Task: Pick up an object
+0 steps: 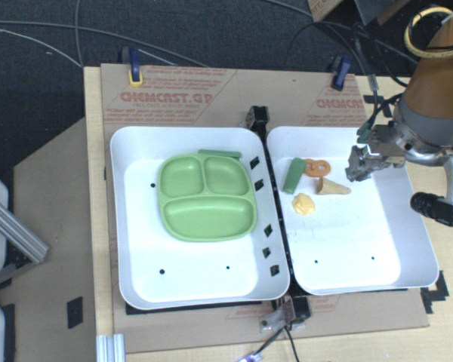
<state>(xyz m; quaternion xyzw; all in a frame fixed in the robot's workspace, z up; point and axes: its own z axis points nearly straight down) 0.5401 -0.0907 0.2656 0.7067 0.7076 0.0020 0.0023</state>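
Several small objects lie in the right bin [377,240], near its upper left. They are a green block [294,176], an orange ring [317,168], a tan cone [334,188] and a yellow lump [304,204]. My gripper [358,170] hangs over the same bin, just right of the cone and the ring and close to the cone's wide end. I see nothing held in it.
A green divided plate [208,197] sits in the left bin [136,225], with a flat green piece [220,154] at its far edge. A row of black clips [266,232] runs along the seam between the bins. The grey arm [430,104] comes in from the right.
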